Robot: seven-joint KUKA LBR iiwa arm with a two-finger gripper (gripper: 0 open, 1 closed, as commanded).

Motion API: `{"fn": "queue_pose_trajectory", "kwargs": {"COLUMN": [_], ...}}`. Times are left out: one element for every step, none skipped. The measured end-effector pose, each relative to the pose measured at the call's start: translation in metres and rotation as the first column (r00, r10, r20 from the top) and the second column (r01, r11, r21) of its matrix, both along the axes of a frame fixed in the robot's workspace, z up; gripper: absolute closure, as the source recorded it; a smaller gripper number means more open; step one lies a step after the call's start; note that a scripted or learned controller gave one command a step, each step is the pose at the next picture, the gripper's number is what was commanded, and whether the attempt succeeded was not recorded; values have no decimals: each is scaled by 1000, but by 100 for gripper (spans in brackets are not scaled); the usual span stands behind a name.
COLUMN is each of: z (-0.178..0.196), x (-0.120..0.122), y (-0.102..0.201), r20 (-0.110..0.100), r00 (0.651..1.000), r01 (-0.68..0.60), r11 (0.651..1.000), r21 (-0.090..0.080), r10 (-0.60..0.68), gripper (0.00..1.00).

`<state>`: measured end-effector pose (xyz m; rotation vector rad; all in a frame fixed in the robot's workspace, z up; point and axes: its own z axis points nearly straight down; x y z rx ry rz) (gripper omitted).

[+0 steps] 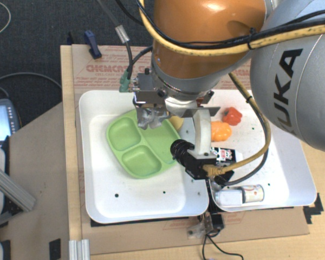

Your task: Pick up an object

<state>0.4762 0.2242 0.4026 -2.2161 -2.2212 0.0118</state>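
Because the arm's orange band and grey wrist covered the upper centre of the frame, the gripper (151, 118) was largely hidden; whether it was released, clenched or grasping anything could not be told. A small metal part of it showed at the upper edge of the green divided tray (138, 145), touching or just above the tray's rim.

The tray lay in the left bin (97, 199), tilted across the bin floor, at centre left of the frame. Candidate objects in the right bin (292, 161) were an orange pepper-shaped item (221, 130), a red item (232, 116) just above it, a small dark printed pack (226, 155) and a white cylindrical container (244, 194) at lower centre.

Probable faults from this position:
- A grasp on the tray rim was judged likely to slip, since the rim is thin and the tray is wide and shallow
- The tray could pivot or drag against the bin wall if lifted by one edge
- The yellow cable (249, 161) looping beside the pack could snag nearby items
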Motion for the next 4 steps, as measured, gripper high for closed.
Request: {"fn": "queue_pose_trajectory", "kwargs": {"z": [12,-89,114,134], "x": [3,2,20,3], "y": [1,-63,-24,-31], "r20": [8,-2,29,13], "r00": [1000,1000,1000,1000], "r01": [0,9,-2,2], "r11": [1000,1000,1000,1000], "r21": [3,-2,12,4], "r10": [0,-9,2,-2], "gripper": [100,100,100,100]}}
